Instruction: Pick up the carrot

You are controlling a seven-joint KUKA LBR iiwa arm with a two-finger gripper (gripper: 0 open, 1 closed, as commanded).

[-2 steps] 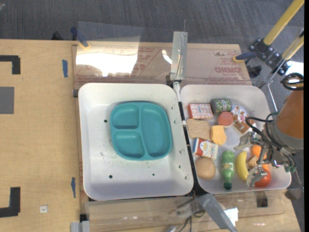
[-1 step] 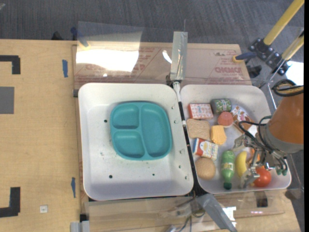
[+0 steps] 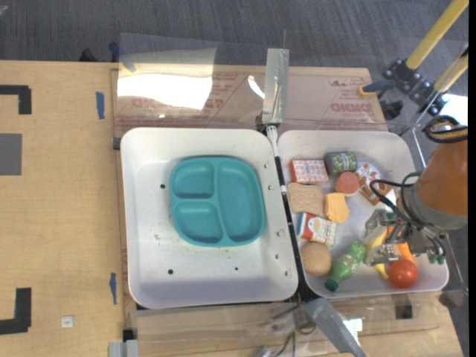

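Note:
The carrot (image 3: pixel 405 251) shows as a small orange piece in the right bin (image 3: pixel 416 155), near its front right corner and mostly hidden by my gripper. My gripper (image 3: pixel 388 242) hangs low over that corner, directly above the carrot and just above a red tomato (image 3: pixel 402 274). A yellow piece (image 3: pixel 377 238) pokes out on the gripper's left side. I cannot see whether anything is held.
The right bin also holds a green bottle (image 3: pixel 346 262), a tan potato (image 3: pixel 316 259), a bread slice (image 3: pixel 305 198), a cheese wedge (image 3: pixel 336 208), small boxes (image 3: pixel 309 171) and a green can (image 3: pixel 341 161). In the left bin (image 3: pixel 141 222) lies a teal divided plate (image 3: pixel 218 200).

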